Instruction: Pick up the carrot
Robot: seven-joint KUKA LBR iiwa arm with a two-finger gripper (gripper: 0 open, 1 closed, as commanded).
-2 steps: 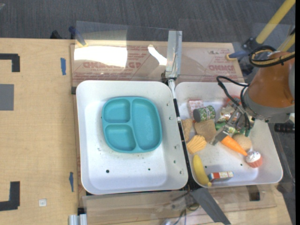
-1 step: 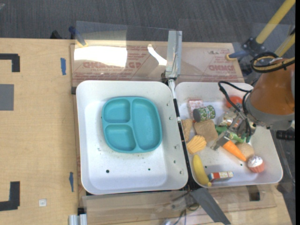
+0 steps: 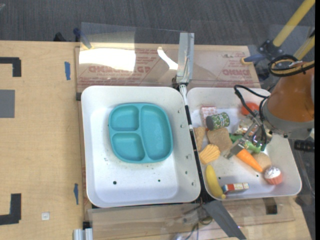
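The carrot lies in the right bin, orange, pointing down-right, with its green top toward the gripper. My gripper hangs low over the bin's middle, just above and left of the carrot's leafy end. Its metal parts overlap the greens and a brown flat piece. The carrot's body rests on the bin floor, not lifted. The arm's orange band sits over the bin's right rim.
The right bin also holds a green can, a pink-white box, a banana, a yellow ridged piece, a red-white toy and a small tube. A teal divided plate lies in the left bin.
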